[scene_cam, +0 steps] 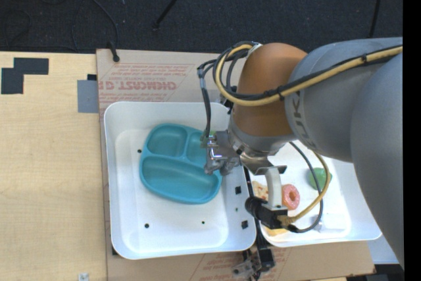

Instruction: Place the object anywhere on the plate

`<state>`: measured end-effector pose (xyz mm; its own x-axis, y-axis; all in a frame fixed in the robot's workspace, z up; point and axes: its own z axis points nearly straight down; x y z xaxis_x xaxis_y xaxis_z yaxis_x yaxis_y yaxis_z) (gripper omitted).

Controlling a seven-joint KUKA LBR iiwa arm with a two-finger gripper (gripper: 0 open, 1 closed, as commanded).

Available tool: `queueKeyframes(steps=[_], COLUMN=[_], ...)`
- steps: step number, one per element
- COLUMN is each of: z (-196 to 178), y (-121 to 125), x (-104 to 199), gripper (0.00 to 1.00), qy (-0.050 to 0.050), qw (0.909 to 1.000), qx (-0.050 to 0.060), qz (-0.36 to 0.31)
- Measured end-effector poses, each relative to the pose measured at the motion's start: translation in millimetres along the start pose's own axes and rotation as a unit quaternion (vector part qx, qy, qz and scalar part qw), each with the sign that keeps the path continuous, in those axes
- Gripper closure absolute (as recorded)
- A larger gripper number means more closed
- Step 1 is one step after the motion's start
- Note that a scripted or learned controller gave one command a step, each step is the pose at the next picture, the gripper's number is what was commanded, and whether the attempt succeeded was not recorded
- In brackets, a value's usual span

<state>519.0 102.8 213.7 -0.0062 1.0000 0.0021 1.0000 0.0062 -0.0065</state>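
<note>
1. Arm (342, 102): grey, with an orange band (266, 85) above the wrist. It enters from the right, crosses over the right bin and bends down toward the left one.

2. Surface (46, 174): pale wood, with dark and grey rectangular patches near its far left corner.

3. Cardboard sheet (151, 79): brown, printed in red, lying flat under both bins.

4. Left bin (122, 220): shallow and white, with a few small dark spots on its floor.

5. Right bin (348, 220): shallow and white, touching the left bin and largely covered by the arm.

6. Plate (171, 178): teal, with divided compartments. It lies flat in the left bin, toward that bin's right half.

7. Gripper (214, 160): metallic, low over the plate's right rim, at or just above it. How wide it stands, and whether it holds anything, cannot be told.

8. Pink ring (290, 196): doughnut-shaped, on the floor of the right bin near the shared wall.

9. Green piece (320, 176): small and rounded, in the right bin just beyond the ring, partly hidden by a cable.

10. Pale orange piece (260, 191): in the right bin just left of the ring, its shape unclear.

Which of items 8 to 10 is the task's object cannot be told. All three lie in the right bin, apart from the plate.
</note>
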Motion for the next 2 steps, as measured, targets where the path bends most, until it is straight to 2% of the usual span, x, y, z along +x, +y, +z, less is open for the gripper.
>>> queueKeyframes(steps=[1, 2], z=[-4.0, -3.9], y=[-24.5, -23.7], x=[25.4, 24.4], gripper=[1.0, 0.0], qy=[-0.001, -0.001], qw=[1.0, 1.0], qx=[0.0, 0.0], qz=[0.001, 0.003])
